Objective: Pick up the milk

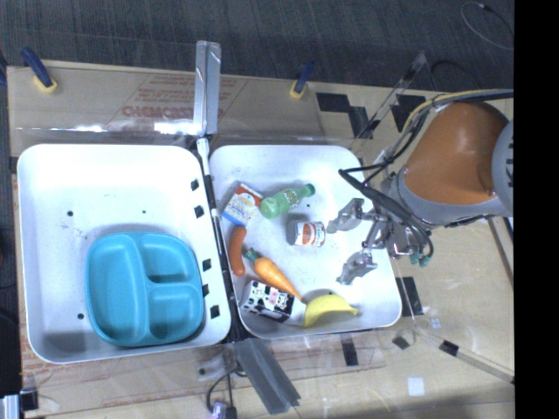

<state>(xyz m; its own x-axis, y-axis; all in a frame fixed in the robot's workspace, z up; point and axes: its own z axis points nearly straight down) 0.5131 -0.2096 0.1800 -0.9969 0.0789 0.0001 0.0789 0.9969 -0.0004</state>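
Note:
The milk (240,206) is a small white carton with a red-orange top and blue print. It lies tilted near the left wall of the right bin (262,157), towards the back. My gripper (351,243) hangs over the right part of the same bin, well to the right of the carton. It is open, with one finger (346,217) towards the back and the other towards the front. Nothing sits between them. A small can (306,232) lies just left of the gripper.
A green bottle (286,200) lies right of the milk. A sausage (237,250), a carrot (273,274), a black-and-white patterned box (266,298) and a banana (329,307) fill the bin's front. The left bin (52,182) holds a blue divided tray (144,288).

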